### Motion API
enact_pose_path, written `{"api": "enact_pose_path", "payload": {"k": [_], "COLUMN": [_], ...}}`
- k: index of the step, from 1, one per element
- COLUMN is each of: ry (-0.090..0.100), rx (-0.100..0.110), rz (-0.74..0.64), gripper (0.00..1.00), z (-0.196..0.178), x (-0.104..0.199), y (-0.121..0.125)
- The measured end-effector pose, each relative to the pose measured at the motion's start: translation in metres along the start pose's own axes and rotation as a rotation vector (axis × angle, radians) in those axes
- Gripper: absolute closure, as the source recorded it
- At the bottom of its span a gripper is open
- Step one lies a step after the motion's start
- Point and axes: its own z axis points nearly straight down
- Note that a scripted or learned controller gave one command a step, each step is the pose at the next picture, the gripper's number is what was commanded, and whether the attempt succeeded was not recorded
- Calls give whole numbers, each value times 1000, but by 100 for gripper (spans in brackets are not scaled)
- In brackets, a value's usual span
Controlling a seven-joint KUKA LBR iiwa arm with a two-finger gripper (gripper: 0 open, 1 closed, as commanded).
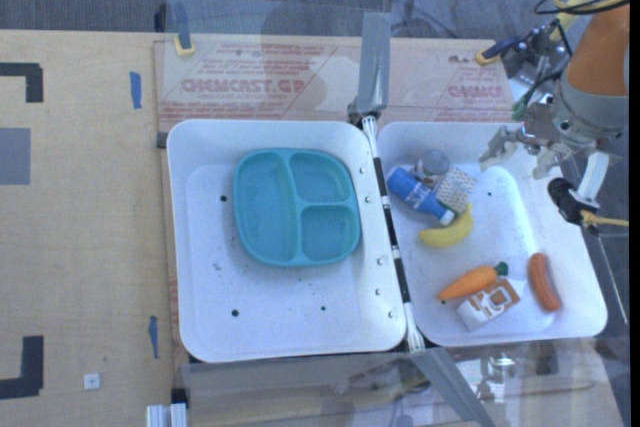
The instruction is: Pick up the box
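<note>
My gripper (pixel 528 150) hangs at the upper right of the frame, fingers spread apart and holding nothing. The box (pixel 489 303) lies in the lower part of the right bin (pixel 590 315), touching the carrot (pixel 467 283) just above it. I judge that closeness risky: closing down, I could catch the carrot or nudge the box aside.

The wooden bench (pixel 80 245) bears two white bins, left bin (pixel 195 315) touching right bin (pixel 580 315), with blue tape (pixel 135 90) left of them.
</note>
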Motion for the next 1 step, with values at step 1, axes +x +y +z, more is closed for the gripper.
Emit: {"api": "enact_pose_path", "payload": {"k": [1], "ry": [-3], "rx": [-22], "rz": [28], "gripper": [0], "z": [63], "x": [26], "y": [-18]}}
